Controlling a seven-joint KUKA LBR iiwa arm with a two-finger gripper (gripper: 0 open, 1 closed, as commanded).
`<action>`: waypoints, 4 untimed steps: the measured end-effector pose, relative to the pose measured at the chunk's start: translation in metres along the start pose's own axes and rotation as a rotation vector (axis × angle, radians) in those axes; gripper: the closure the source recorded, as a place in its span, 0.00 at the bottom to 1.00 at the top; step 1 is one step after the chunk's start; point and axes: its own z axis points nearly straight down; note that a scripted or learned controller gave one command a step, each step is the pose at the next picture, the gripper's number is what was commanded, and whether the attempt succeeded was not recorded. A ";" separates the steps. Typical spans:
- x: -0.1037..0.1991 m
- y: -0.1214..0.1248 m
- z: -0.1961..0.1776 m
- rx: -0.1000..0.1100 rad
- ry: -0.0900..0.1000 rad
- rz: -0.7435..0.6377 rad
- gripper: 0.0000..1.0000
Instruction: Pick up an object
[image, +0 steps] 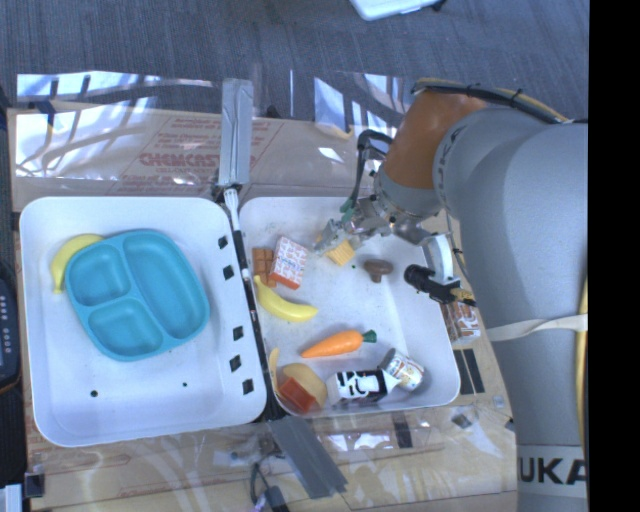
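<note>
The gripper (345, 232) hovers low beside the cheese cube (342, 254) (right bin (425, 330)); finger state: I cannot tell. Judging by this, it's the approach step, and next it needs 1 centred descent.

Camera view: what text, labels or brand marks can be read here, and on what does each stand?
"UKA": the visible part of the brand lettering on the arm's grey base.
"CHEMCAST": faint red print on the clear sheet behind the bins; its smaller lines are too blurred to read.
Small carton, can and black-and-white bottle: print too small to read.
</note>
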 end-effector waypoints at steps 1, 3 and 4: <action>0.000 0.000 0.000 0.000 0.000 0.000 0.00; 0.006 -0.001 0.011 0.003 0.001 -0.119 0.00; 0.006 0.000 0.001 0.003 0.001 -0.124 1.00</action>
